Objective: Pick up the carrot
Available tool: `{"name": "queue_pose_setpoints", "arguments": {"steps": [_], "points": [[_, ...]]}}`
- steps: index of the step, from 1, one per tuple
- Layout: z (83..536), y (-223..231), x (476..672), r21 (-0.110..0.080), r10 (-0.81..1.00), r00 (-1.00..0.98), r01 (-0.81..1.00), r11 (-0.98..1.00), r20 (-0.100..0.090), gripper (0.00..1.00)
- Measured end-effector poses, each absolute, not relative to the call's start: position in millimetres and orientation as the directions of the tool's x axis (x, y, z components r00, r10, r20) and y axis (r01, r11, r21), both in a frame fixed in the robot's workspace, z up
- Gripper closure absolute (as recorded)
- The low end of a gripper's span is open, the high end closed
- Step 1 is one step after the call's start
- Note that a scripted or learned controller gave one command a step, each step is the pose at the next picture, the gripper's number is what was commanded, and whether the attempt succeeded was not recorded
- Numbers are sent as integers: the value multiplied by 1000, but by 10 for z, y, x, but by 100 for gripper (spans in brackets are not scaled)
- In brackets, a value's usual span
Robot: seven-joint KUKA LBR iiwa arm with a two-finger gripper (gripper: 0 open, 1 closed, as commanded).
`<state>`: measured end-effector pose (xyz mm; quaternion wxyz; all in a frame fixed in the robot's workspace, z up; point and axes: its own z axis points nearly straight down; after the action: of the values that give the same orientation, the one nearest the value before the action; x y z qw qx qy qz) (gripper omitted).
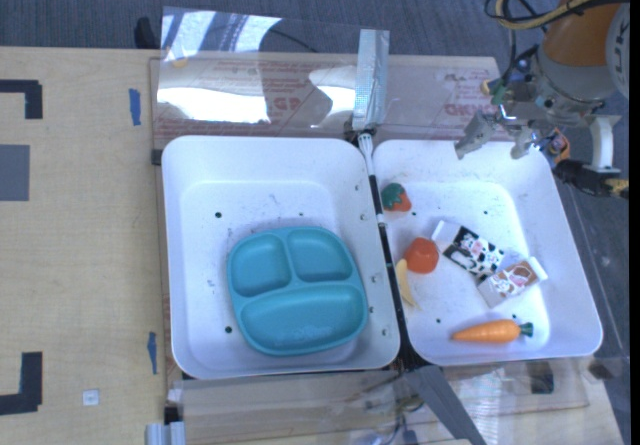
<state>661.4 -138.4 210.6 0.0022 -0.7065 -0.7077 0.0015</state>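
The carrot [487, 332] is lying along the right bin's [572, 263] near edge; the gripper [496, 139] is hovering spread-fingered over its far rim.

Bare bin floor above carrot [489, 332]; carton [494, 266] just beyond.

Robotics lab test bench. Two white bins [190, 263] side by side on a wooden bench [80, 233] marked with blue tape [134, 105], stocked with toy food, cabled robot arm [585, 23] overhead.
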Motion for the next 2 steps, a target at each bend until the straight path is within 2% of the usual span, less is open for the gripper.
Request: {"name": "queue_pose_setpoints", "arguments": {"steps": [1, 2], "points": [[945, -1664, 6622, 0, 998, 60, 998, -60, -1, 0], [841, -1863, 6594, -3, 887, 462, 887, -462, 0, 0]]}}
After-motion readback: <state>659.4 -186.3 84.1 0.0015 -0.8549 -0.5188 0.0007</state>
